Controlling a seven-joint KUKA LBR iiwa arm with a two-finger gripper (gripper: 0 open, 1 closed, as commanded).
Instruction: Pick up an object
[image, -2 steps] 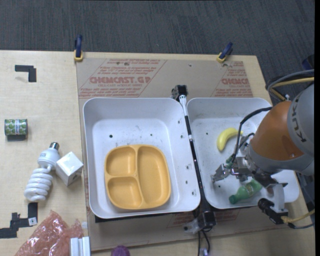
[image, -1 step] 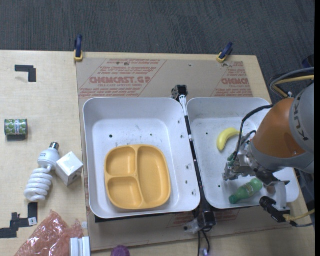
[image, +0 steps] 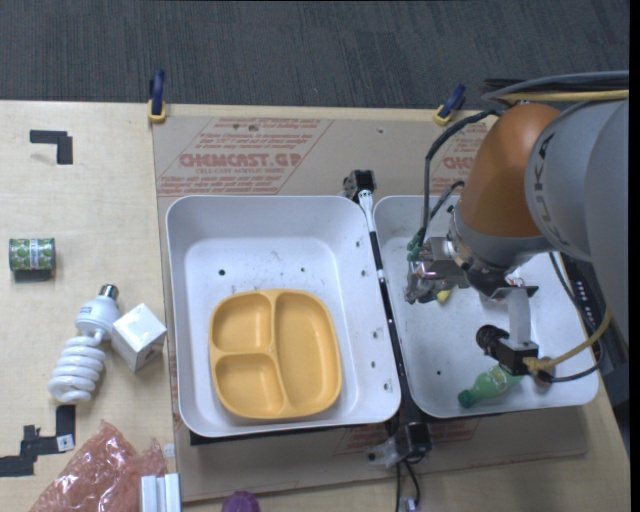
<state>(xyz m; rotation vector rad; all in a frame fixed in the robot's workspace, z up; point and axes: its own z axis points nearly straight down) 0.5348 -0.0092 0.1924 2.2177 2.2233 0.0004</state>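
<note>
My gripper (image: 425, 282) hangs low over the left part of the right bin (image: 440, 385), under the grey arm with its orange band (image: 510, 170). A small yellow-green object (image: 441, 293) peeks out right at the gripper's tip; whether it is held or merely lying beneath is unclear. A green bottle (image: 487, 385) lies on its side near the right bin's front edge, well apart from the gripper. In the left bin (image: 200, 250) a yellow divided plate (image: 275, 352) lies flat.
Cables and a black fitting (image: 505, 347) trail from the arm above the green bottle. Outside the bins, on the bench at left, are a white spiral bulb (image: 80, 350), a white cube (image: 138, 335), a small green can (image: 32, 256) and a red mesh bag (image: 95, 475).
</note>
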